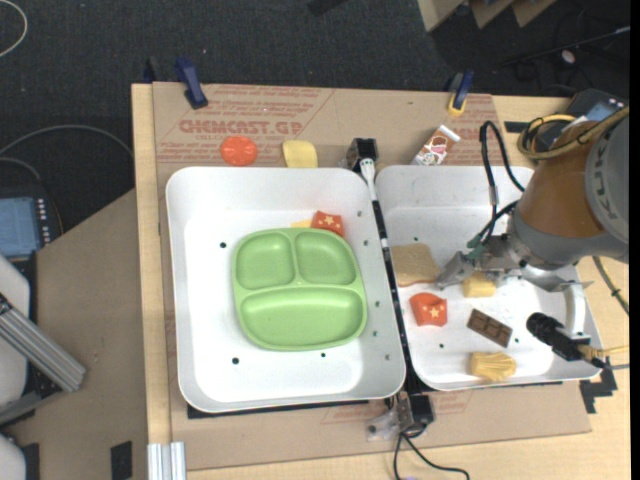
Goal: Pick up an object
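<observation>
The gripper [470, 264] hung low over the right bin [440, 183], its dark fingers spread apart with nothing between them, just beside a small pale yellow block [481, 286]. I took that block for the likely target; it lay near the middle of the right bin, touching nothing but the floor.

It looked like a toy food piece, probably light, stiff and smooth plastic, so it might have skated on the slick white floor if nudged. Pinching it across its short sides, straight down, seemed the safest hold.

Counted within the right bin, there were five loose pieces: the yellow block, a tan slab [413, 263] toward the wall shared with the left bin, a red piece [429, 309] nearer the front, a brown bar [489, 327] beside that, and a yellow lumpy piece [492, 366] at the front edge.

Left of the right bin sat one green divided plate [298, 290] in the left bin [200, 268], with one red piece [327, 222] at its far rim.

Behind the right bin, on the cardboard, lay four items: an orange piece [239, 151], a yellow piece [299, 153], a small wrapper [436, 147], and a black item [362, 152].
</observation>
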